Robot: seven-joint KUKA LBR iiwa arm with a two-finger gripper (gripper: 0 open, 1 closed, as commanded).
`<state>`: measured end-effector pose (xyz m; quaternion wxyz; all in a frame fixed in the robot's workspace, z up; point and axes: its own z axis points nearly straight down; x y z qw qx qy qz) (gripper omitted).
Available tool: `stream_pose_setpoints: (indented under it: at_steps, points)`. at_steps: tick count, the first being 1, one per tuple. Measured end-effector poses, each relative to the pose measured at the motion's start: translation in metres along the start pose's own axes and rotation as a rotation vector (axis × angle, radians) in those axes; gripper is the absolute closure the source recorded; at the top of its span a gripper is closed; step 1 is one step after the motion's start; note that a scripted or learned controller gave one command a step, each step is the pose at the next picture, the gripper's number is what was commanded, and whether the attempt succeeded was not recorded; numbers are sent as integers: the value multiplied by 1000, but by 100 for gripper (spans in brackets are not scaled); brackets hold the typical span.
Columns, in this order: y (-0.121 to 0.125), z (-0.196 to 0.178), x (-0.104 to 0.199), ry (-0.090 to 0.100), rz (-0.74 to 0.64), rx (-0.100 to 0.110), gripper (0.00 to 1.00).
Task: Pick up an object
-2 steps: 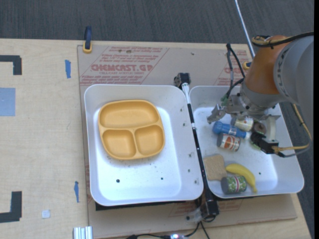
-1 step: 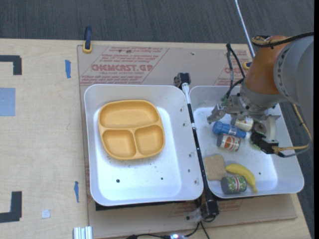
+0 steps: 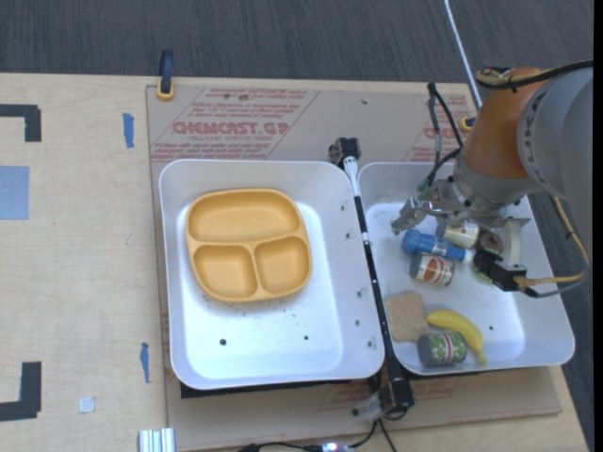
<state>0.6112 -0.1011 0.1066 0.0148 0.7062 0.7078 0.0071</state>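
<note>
The hand (image 3: pixel 459 222) hangs over the blue can (image 3: pixel 429 244); its own bulk hides its grip.

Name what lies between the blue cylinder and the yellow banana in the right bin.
In the camera view, a small red-and-white can lies between the blue cylinder and the yellow banana.
</note>
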Motion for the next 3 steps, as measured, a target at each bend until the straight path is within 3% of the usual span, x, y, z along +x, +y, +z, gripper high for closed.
stream_pose_setpoints:
  at_steps: [3]
  points:
    - [0,0,0,0,0,0,0]
